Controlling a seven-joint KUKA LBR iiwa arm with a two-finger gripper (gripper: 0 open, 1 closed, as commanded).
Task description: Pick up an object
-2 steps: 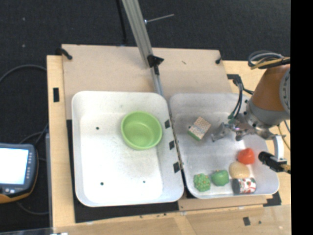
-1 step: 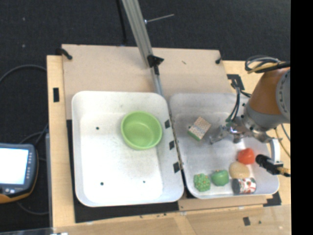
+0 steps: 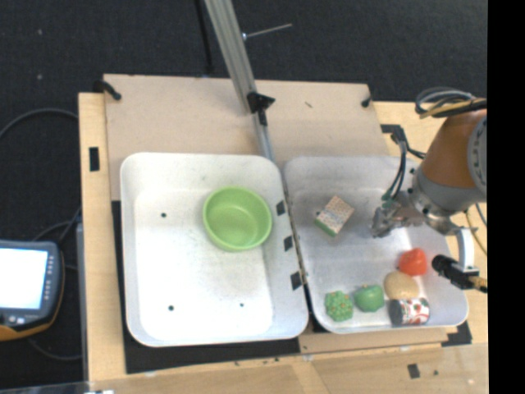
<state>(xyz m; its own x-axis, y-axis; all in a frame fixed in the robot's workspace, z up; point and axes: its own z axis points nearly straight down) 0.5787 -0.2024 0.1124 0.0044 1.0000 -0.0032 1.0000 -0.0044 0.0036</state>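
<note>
Right bin (image 3: 353, 179) holds the arm's jaws, their gap unreadable, beside a small box (image 3: 334, 215).

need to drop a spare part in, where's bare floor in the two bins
Left bin: bare all around the green bowl, widest along its near half. Right bin: bare between the small box and the near-edge cluster. Crowded: near right corner, around the can.
</note>
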